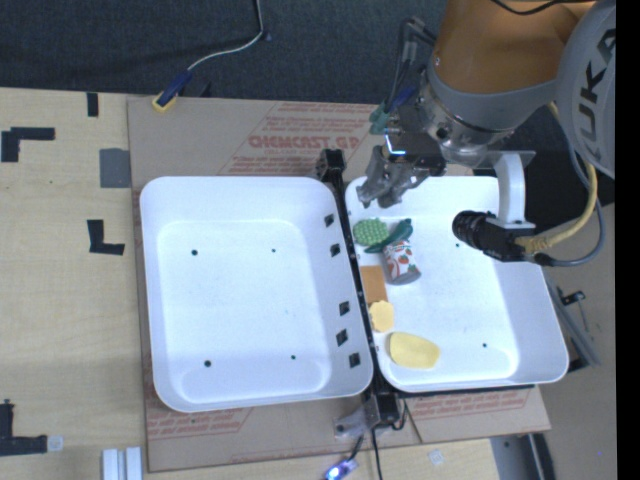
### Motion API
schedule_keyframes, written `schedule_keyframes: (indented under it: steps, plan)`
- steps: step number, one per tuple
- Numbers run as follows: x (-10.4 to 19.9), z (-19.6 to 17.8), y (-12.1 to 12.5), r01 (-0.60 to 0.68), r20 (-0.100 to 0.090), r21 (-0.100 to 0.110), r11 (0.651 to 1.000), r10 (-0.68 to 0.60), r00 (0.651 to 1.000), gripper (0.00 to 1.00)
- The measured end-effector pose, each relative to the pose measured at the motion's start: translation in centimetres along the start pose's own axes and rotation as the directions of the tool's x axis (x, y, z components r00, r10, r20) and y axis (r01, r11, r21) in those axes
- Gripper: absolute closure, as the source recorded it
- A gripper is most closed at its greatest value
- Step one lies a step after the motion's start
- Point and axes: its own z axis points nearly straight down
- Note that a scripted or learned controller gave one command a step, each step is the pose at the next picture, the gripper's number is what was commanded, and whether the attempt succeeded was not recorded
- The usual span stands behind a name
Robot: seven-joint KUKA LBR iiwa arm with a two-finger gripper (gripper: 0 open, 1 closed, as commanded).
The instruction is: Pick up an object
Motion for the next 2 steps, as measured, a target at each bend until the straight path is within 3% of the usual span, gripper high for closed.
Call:
schedule_keyframes:
  steps: [1, 2]
  plan:
    - [-8.4, -5.7, -5.7, -0.021, 0.002, -0.02, 1.0, 0.021, 1.0, 1.0]
    - [-7.7, -13.9, -5.6, -0.012, 0.001, -0.025, 1.0, 0.012, 1.0, 1.0]
